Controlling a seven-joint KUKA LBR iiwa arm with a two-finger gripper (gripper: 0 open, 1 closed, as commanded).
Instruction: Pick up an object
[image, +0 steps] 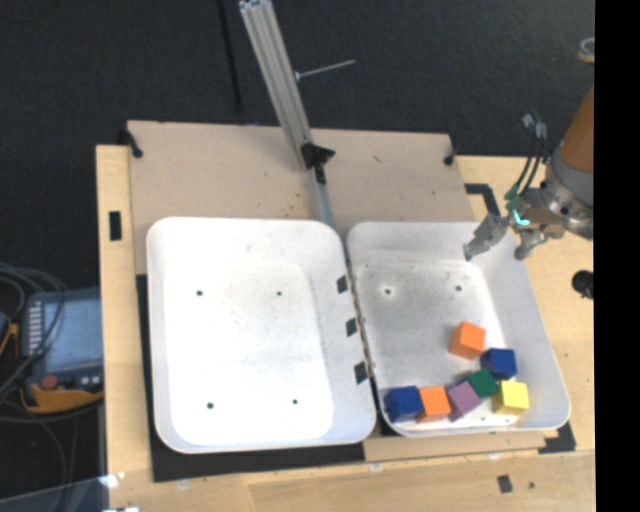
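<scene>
This looks like a robot lab. A plain wooden tabletop (420, 150) holds two white bins (250, 330). A metal pole (285, 85) stands behind them. Cables (25, 290) and a small control box with a screen (65, 335) lie on the dark floor.

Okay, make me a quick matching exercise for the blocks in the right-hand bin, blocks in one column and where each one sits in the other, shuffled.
Things:
1. yellow block
2. lone orange block
3. green block
4. purple block

Places:
A. alone, farthest up the right bin
B. between the purple block and a blue block
C. farthest right, by the bin's lower right corner
D. beside the second orange block in the bottom row

Pairs: 1-C, 2-A, 3-B, 4-D
</scene>
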